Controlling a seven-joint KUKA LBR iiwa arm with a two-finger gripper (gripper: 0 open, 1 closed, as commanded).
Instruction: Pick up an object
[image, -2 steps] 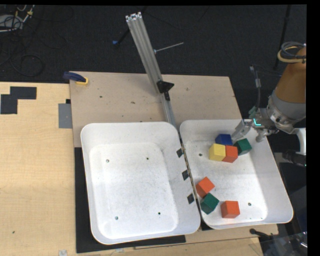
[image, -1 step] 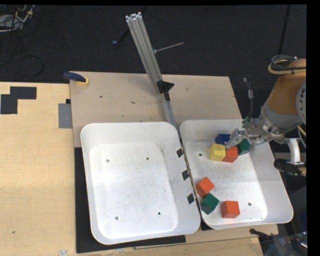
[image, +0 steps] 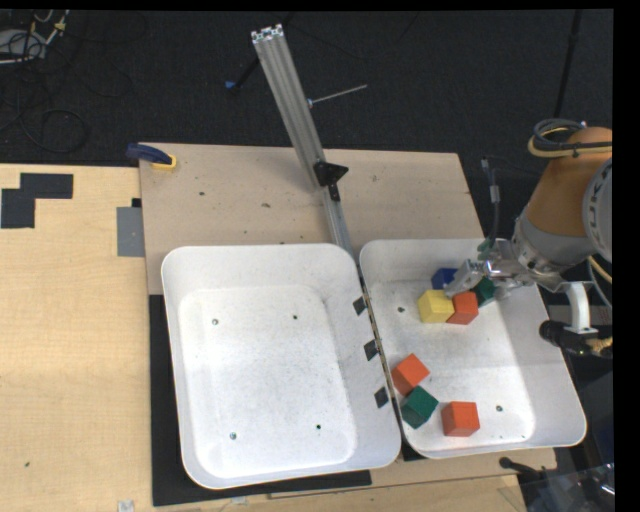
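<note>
Overhead, the grey arm with its orange band reaches in from the right and sets its gripper (image: 478, 276) low over the far end of the right bin (image: 548, 425), amid a tight knot of small blocks. A yellow cube (image: 435, 306) and a red cube (image: 464, 308) sit touching just below the tool, a blue block (image: 443, 277) lies at its left and a dark green block (image: 487, 292) is tucked partly under it. Whether the fingers are open, closed or gripping anything cannot be told; the metal parts blur into the clutter around them. Nearer the camera, an orange cube (image: 410, 372) and a green cube (image: 419, 407) lie close to the divider, with another red cube (image: 460, 417) just beside them, while the left bin (image: 190, 265) lies alongside on the wooden table (image: 80, 330). The risk from here looks plain: with four blocks packed together, the fingers may land on top of a cube rather than either side of it, or pinch two at once and lose both on the lift. A corner-on grip on the tilted red cube could also let it twist free, and a push could simply scatter the cluster toward the bin wall.
</note>
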